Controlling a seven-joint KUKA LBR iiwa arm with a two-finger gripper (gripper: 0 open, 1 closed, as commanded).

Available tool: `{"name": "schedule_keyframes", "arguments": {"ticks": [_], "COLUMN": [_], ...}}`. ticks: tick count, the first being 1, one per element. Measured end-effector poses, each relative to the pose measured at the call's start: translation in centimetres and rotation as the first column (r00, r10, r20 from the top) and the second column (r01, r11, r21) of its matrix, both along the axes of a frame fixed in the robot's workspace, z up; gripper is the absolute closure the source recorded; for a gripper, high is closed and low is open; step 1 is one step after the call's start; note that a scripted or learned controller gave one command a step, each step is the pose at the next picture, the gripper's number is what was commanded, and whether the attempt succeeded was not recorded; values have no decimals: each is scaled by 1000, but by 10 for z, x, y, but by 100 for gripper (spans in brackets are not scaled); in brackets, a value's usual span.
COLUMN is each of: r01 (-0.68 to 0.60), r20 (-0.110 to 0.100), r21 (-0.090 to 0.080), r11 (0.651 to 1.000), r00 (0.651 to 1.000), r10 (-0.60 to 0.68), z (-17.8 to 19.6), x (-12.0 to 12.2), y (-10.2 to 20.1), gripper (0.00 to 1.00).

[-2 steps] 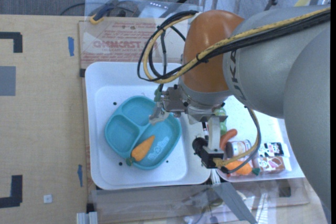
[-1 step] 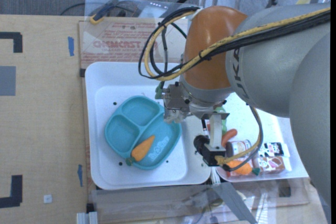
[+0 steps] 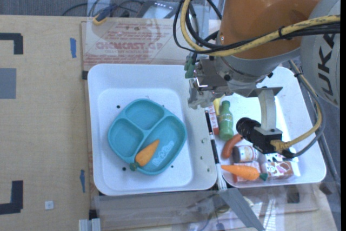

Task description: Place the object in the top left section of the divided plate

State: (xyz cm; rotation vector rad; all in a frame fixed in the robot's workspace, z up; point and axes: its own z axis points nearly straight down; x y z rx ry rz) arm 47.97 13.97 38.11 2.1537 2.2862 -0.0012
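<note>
A teal divided plate (image 3: 141, 114) lies in the left bin (image 3: 102, 170), turned at an angle. An orange toy carrot (image 3: 147, 153) rests in the plate's lower section, near its front rim. The plate's two smaller sections hold nothing. My gripper (image 3: 201, 96) hangs under the big orange wrist, over the wall between the two bins, just right of the plate's upper right edge. The wrist housing hides most of it, and I see nothing held below it.
The right bin (image 3: 311, 167) holds a green bottle (image 3: 225, 119), a red sausage (image 3: 232, 143), a small jar (image 3: 246, 154), a second carrot (image 3: 243, 172) and a small carton (image 3: 278, 167). Yellow and black cables loop around the arm above it.
</note>
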Motion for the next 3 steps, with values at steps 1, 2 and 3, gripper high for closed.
{"name": "schedule_keyframes", "arguments": {"ticks": [1, 2, 3], "r01": [-3, 362, 241], "r20": [-2, 0, 0], "r21": [0, 0, 0], "r11": [1000, 932, 970], "r00": [1000, 932, 970], "r10": [3, -362, -241], "z": [-61, -99, 3], "x": [4, 46, 24], "y": [-58, -61, -36], "gripper": [100, 100, 100]}}
